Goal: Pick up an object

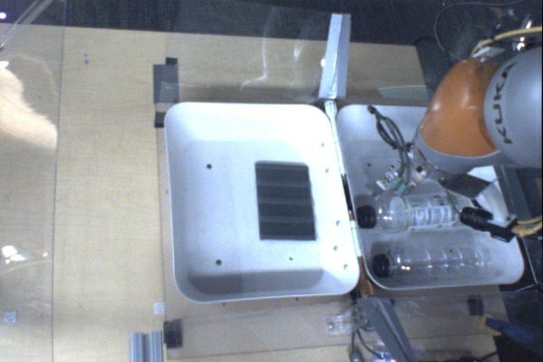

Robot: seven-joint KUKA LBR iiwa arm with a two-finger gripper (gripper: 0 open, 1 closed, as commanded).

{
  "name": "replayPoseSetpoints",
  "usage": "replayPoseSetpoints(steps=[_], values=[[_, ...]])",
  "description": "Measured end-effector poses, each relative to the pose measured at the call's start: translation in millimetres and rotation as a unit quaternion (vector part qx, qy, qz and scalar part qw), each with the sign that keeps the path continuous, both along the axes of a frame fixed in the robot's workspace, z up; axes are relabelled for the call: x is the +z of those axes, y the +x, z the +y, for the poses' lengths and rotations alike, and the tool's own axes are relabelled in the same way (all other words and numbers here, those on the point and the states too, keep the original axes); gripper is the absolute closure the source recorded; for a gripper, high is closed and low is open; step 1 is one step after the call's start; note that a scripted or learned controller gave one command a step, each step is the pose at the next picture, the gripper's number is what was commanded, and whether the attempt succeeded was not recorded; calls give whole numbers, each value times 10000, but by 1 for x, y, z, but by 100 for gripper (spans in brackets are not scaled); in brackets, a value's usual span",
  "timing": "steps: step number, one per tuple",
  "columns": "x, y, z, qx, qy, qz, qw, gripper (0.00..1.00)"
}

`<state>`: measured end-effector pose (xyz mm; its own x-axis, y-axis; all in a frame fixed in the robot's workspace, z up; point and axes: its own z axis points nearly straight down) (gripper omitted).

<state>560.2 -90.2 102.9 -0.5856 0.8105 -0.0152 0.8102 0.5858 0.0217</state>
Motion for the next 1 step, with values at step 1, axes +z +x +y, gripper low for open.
replayPoseSetpoints(steps=[1], values=[[84, 55, 33, -1883, 29, 88, 9821, 100]])
